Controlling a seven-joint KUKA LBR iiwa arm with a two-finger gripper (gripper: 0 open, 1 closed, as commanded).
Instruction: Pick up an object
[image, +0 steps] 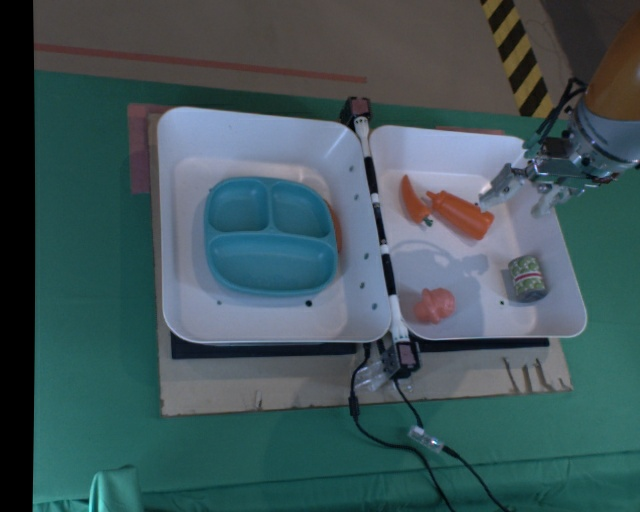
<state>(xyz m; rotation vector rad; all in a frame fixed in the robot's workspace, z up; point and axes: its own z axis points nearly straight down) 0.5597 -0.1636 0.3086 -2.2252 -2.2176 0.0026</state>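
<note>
An orange plastic squeeze bottle (461, 213) lay in the right white shallow bin (560, 270), beside an orange carrot-shaped toy (414, 199). The two-finger gripper (522, 196) hovered just right of it, fingers spread apart, holding nothing.

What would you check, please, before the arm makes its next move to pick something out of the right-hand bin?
1. Objects to pick lie in the right bin: ok.
2. Gripper is over that bin: ok.
3. Orange bottle lies closest to the gripper, not held: ok.
4. Bottle is free of neighbours: not ok, the carrot lies against it.
5. Patterned roll and pink toy lie apart: ok.
6. Finger opening: cannot tell.
</note>
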